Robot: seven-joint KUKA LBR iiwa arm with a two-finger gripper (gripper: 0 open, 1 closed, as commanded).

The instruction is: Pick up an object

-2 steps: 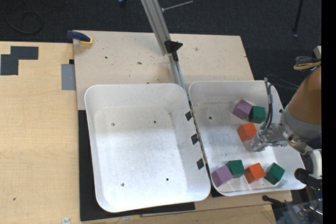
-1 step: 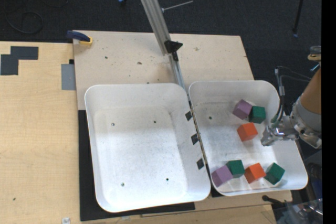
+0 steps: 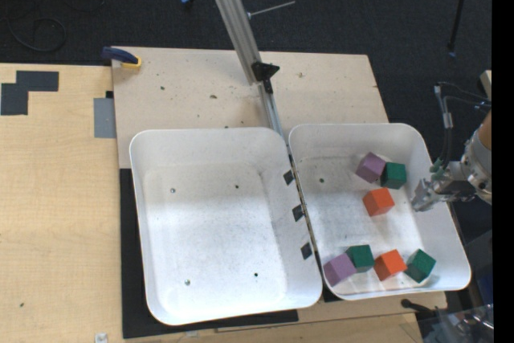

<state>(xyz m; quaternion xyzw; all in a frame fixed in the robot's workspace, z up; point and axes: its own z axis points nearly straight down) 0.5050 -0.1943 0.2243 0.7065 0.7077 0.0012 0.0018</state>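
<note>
Jaws (image 3: 424, 198) hover just right of tilted orange cube (image 3: 378, 202)

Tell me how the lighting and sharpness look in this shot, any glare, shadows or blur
Camera view: lighting is even and soft on the two shallow white plastic bins, with no harsh glare; the small coloured cubes, such as the orange cube, cast only faint shadows; the floor behind the bench is dark and underexposed; the grey metal gripper at the right bin's edge looks slightly blurred.

Arm (image 3: 482, 153) cut off at right edge; pincer (image 3: 424, 197) blurred, finger state unclear.
</note>
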